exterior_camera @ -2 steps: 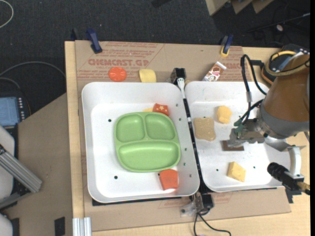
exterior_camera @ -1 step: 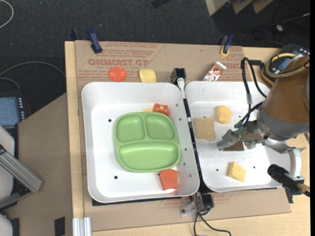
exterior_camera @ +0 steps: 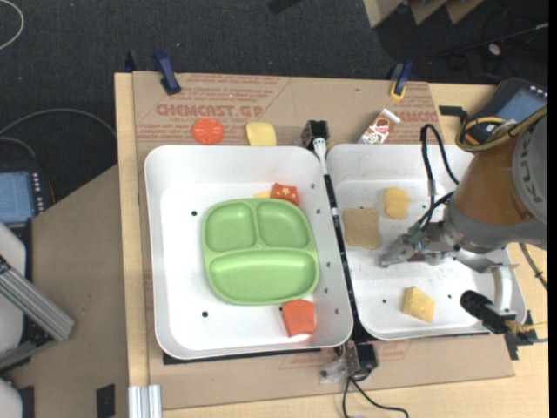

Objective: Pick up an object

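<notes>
We can't tell how the jaws of our gripper (exterior_camera: 393, 253) stand, and with the tan slab (exterior_camera: 361, 228) lying flat just beyond them, they may skid off it.

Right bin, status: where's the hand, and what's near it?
Hand low in right bin, nothing visibly held. Tan flat piece just beside it; yellow blocks and lie apart. Green divided plate in left bin.
</notes>
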Tool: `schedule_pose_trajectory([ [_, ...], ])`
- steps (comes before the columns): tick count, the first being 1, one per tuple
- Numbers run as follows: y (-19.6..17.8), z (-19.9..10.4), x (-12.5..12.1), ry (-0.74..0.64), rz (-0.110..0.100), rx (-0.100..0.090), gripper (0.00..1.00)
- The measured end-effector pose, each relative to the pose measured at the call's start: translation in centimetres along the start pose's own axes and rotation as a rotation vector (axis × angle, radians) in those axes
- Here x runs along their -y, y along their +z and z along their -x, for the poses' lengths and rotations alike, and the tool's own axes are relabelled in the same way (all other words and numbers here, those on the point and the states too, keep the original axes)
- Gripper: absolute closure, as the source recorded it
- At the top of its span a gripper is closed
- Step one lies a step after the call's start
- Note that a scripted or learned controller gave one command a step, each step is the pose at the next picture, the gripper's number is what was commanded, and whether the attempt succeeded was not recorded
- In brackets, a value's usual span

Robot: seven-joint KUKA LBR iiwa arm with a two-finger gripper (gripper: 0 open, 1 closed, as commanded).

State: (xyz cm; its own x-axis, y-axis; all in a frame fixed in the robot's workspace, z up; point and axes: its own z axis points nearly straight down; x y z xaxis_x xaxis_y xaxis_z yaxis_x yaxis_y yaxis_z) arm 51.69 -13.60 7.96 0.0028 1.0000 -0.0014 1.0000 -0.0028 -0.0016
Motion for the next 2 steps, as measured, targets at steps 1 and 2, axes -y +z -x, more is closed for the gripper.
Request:
schedule_pose_trajectory([
  [1,-0.7,4.5,-3.0,0.0,0.006,0.003,0.0],
  [2,-0.6,-4.4,-5.9,-0.012,0.006,-0.003,0.0],
])
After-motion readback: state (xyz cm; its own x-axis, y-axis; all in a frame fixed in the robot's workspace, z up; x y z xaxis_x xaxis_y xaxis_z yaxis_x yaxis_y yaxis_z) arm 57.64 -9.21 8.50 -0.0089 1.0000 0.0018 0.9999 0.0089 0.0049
